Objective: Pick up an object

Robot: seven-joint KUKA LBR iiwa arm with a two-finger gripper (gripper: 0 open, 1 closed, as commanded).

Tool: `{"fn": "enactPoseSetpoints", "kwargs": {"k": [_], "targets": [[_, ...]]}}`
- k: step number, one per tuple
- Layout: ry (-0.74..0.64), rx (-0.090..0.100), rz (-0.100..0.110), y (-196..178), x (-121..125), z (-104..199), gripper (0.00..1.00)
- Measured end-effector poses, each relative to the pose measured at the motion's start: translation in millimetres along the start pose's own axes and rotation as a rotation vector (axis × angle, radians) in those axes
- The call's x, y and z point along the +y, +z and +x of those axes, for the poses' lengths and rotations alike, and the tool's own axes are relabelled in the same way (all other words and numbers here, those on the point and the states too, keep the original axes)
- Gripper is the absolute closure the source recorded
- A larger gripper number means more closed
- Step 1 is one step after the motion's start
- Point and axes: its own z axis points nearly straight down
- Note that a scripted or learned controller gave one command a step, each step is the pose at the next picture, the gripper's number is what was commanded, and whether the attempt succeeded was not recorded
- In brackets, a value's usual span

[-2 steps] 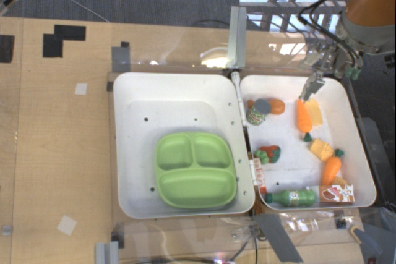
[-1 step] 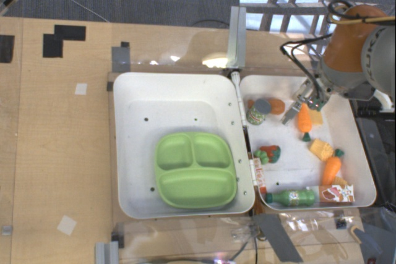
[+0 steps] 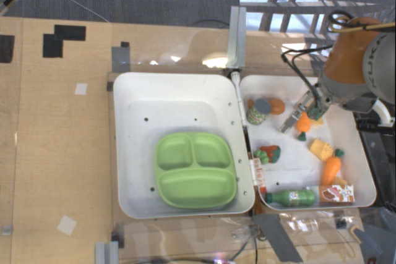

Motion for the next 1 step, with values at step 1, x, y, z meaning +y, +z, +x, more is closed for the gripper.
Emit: {"fn": "enactPoseSetpoints", "kwargs": {"k": [1], "targets": [[0.051,-0.002,0.000,-1.6,-5.0,36.2,0.00]]}}
